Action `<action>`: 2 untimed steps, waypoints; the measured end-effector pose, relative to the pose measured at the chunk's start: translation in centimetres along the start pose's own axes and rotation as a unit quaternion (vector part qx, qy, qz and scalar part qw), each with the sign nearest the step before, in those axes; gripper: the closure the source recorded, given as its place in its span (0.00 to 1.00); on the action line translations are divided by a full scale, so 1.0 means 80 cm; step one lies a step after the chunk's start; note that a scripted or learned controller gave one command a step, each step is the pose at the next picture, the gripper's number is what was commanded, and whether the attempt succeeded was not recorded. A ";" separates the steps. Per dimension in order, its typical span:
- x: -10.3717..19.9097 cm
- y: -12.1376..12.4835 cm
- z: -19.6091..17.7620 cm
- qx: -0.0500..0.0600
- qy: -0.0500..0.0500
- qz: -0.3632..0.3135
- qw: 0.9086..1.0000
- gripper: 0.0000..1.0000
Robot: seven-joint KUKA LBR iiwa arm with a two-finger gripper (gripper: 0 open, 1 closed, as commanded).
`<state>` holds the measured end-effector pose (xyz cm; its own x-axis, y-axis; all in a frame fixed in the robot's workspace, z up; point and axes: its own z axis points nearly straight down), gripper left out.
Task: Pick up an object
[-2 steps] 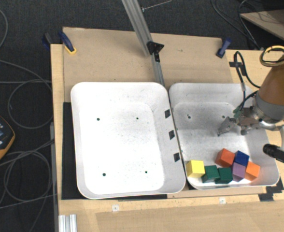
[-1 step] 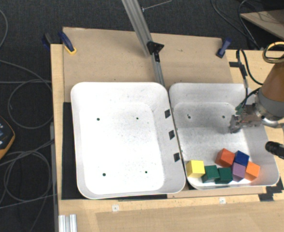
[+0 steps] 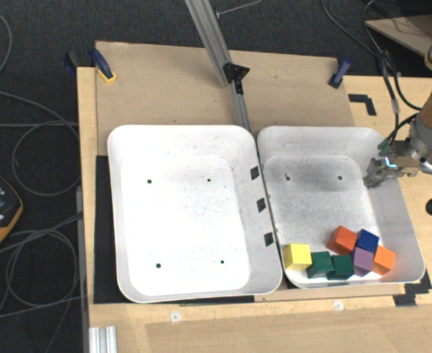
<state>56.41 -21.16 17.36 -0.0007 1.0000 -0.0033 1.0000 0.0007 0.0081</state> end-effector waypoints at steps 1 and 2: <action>-0.004 -0.002 -0.056 0.001 0.000 0.000 1.000 1.00; -0.005 0.000 -0.110 0.001 0.000 -0.001 1.000 1.00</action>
